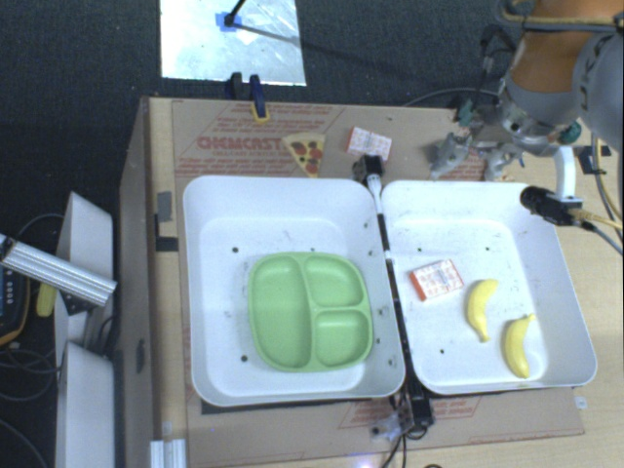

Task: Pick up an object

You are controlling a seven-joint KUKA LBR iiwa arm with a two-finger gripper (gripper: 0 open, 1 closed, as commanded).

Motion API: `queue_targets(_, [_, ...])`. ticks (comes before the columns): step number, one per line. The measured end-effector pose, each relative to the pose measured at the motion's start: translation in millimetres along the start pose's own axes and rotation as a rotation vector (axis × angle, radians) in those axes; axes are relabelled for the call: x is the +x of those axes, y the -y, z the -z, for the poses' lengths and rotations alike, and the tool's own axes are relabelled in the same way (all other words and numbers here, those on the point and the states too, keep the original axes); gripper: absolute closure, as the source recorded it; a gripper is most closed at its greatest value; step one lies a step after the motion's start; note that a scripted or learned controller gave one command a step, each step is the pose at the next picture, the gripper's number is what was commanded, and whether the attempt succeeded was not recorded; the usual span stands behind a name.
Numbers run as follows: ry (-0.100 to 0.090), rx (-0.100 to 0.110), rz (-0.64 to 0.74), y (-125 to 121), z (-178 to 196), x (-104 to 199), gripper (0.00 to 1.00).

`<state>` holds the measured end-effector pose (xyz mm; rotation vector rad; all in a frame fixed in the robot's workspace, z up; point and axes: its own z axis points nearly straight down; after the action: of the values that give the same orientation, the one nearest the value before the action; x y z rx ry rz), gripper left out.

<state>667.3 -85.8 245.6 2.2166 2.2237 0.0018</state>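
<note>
The right bin (546, 261) holds a small orange and white box (436, 280) near its middle and two yellow bananas, one (478, 307) just right of the box and one (518, 345) near the front right corner. A green divided plate (310, 310) lies in the left bin (214, 261). My gripper (472, 152) hangs above the back edge of the right bin, well behind the box and the bananas, its fingers spread apart with nothing between them.
A pizza-slice toy (306, 153) and a small red and white card (369, 143) lie on the cardboard behind the bins. A blue clamp (255, 94) stands at the cardboard's back edge. Cables run along the right side by a black connector (546, 203).
</note>
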Motion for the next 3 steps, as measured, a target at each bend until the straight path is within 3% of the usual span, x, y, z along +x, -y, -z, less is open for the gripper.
queue_targets(1, [0.0,0.004,-0.002,46.4,-106.5,-40.3,0.0])
queue_targets(2, [0.0,0.001,-0.003,103.0,-98.5,-68.1,0.0])
queue_targets(3, [0.0,-0.01,-0.002,125.9,-155.8,-62.4,0.0])
